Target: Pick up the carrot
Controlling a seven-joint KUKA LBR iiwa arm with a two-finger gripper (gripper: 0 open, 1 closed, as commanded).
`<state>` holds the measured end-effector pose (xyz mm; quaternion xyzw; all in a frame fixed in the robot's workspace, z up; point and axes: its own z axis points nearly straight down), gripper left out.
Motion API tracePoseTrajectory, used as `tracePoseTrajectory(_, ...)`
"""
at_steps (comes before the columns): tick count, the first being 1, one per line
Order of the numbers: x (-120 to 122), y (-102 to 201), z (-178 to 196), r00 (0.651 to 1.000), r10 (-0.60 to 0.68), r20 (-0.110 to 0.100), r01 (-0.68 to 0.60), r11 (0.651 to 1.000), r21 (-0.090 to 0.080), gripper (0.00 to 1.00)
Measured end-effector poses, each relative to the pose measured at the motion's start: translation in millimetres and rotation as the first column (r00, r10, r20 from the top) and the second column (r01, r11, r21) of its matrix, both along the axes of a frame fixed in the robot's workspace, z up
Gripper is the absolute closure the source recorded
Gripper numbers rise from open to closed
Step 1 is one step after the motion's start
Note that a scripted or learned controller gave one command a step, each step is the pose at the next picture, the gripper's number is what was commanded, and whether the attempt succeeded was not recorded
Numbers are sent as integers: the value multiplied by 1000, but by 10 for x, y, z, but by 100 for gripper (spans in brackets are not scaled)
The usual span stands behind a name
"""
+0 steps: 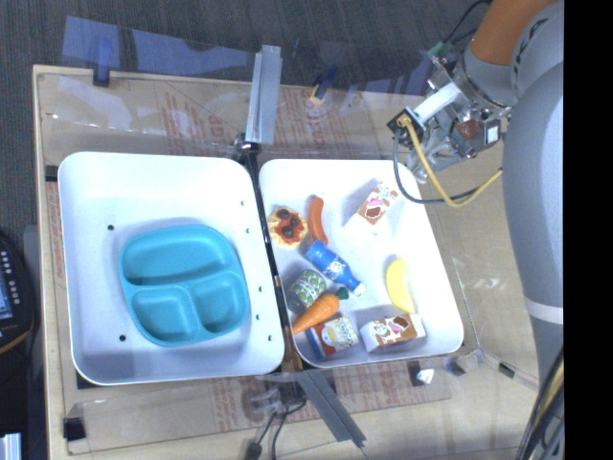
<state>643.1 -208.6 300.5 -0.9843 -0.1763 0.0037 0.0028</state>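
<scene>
The carrot (316, 312), orange with a green tip, lies slanted near the front left of the right bin (442, 281). It touches a green round item (306, 287) and a small printed can (340, 335). My gripper (442, 140) hangs over the bin's far right corner, well away from the carrot and raised above the bin. Nothing shows in it.
The right bin also holds a pizza slice (286, 225), a red sausage (316, 219), a blue bottle (331, 264), a banana (399, 286), a small carton (376, 204) and a printed box (392, 331). In the left bin (86, 190) sits a blue divided tray (182, 281).
</scene>
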Motion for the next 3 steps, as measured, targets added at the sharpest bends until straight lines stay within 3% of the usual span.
tracePoseTrajectory(1, 70, -12, 71, 999, -52, 6, 52, 999, -4, 100)
tracePoseTrajectory(2, 39, 10, 269, 992, 124, 7, -124, 992, -4, 100)
tracePoseTrajectory(3, 56, -6, 281, 997, 76, 10, -76, 997, -6, 100)
